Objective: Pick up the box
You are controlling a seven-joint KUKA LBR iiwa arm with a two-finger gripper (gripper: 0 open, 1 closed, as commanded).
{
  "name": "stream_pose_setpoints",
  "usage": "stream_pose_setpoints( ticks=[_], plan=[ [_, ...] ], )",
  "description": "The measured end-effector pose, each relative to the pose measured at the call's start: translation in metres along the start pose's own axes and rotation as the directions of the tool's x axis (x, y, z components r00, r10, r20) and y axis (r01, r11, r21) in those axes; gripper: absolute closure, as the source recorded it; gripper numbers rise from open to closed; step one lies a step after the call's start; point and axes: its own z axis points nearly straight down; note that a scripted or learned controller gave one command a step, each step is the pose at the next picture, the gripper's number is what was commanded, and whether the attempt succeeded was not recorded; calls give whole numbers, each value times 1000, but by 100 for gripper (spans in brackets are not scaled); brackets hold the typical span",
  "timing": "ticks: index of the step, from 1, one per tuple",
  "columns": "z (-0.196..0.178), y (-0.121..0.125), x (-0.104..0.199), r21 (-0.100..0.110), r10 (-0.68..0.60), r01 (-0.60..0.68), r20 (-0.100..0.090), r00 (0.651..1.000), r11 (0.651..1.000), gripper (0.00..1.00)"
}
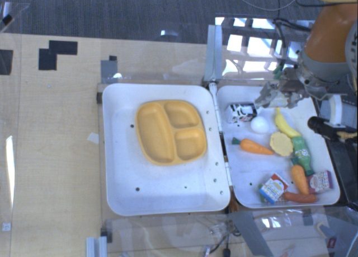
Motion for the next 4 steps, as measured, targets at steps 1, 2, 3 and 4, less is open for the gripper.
stream_pose_setpoints(
  ticks=[1, 2, 3, 4],
  plan=[
    [137, -35, 14, -17, -167, 167, 4, 986, 986, 0],
    [156, 3, -7, 47, 25, -24, -11, 1000, 999, 0],
    [164, 22, -8, 147, 305, -302, 4, 952, 942, 0],
    [160, 45, -15, 80, 452, -451, 13, 892, 889, 0]
  ],
)
